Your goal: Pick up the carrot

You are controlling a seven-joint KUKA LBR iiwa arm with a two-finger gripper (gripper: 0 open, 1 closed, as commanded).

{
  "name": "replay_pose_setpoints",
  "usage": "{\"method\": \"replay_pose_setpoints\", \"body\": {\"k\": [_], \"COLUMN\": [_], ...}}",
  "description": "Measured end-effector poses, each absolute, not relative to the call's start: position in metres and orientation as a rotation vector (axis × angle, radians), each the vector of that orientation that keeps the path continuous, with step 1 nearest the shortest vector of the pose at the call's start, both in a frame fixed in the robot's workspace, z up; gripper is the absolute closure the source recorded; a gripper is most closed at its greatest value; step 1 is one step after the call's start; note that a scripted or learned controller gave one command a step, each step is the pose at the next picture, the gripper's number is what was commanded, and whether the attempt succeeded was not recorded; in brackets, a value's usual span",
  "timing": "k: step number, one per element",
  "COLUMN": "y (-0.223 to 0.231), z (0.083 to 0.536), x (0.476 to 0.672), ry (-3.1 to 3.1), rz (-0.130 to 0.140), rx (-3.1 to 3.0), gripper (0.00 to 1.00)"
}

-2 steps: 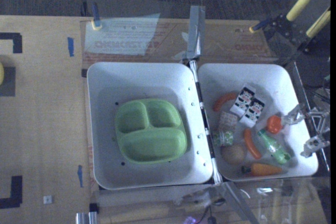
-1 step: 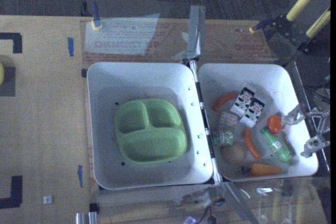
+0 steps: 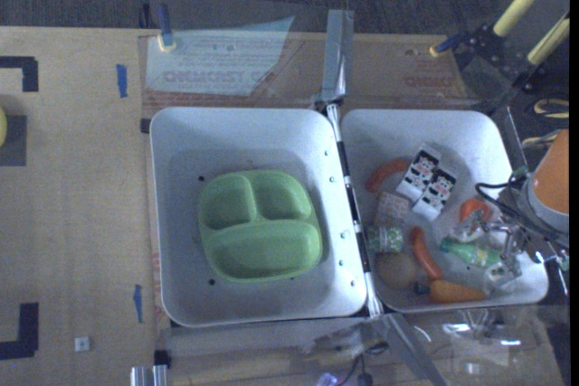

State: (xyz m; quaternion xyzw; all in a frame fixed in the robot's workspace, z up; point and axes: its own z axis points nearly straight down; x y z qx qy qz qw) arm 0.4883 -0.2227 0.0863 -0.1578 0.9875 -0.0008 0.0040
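The carrot [image 3: 457, 291] is orange with a dark stem end and lies flat along the front wall of the right bin [image 3: 470, 124]. My gripper [image 3: 504, 255] hangs low over the right bin's front right corner, just above and to the right of the carrot's thick end. A green bottle [image 3: 466, 250] lies right beside it on its left. The arm's orange band [image 3: 554, 181] sits at the view's right edge. I see nothing held between the gripper's tips.
The right bin also holds two milk cartons [image 3: 426, 177], an orange sausage shape [image 3: 389, 172], a red-orange piece [image 3: 425, 254], a potato [image 3: 395, 270], a small can [image 3: 385, 240] and a small box [image 3: 392, 208]. The left bin [image 3: 181, 140] holds a green divided plate [image 3: 261, 226].
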Motion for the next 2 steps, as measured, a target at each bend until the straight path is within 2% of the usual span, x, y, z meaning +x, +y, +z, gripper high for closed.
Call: {"method": "replay_pose_setpoints", "body": {"k": [1, 2], "y": [-0.223, -0.212], "z": [0.21, 0.165], "x": [0.49, 0.493], "ry": [3.015, 2.624], "rz": [-0.003, 0.003], "rx": [-0.857, -1.721], "gripper": [0.0, 0.0]}}
